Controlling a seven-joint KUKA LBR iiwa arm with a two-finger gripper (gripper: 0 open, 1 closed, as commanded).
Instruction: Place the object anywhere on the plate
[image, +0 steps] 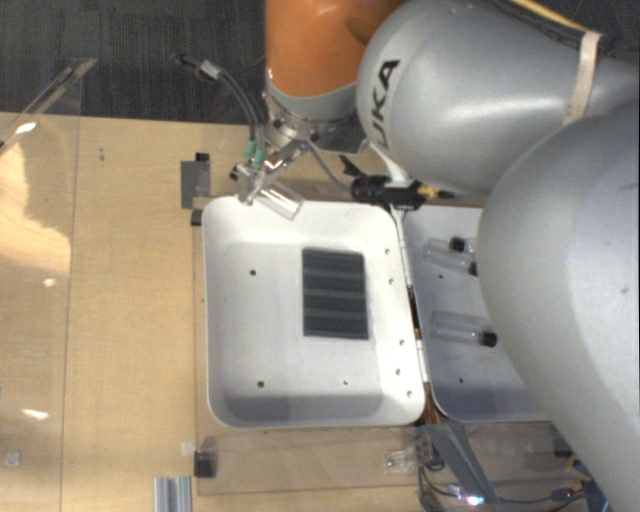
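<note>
A dark grey ridged plate (334, 293) lies flat in the middle of the left white bin (235, 330). My gripper (256, 188) hangs over that bin's far left corner, below the orange band of the arm. A short clear tube (279, 202) sits at its tips, tilted down to the right, and the gripper looks shut on it. The tube is up and to the left of the plate, apart from it. The grey arm covers much of the right bin (450, 390).
Two more clear tubes with black caps (458, 246) (466, 336) lie in the right bin. A black bracket (198, 180) stands on the bench by the left bin's far corner, and a small black block (205, 463) by its near corner. Wooden bench spreads to the left.
</note>
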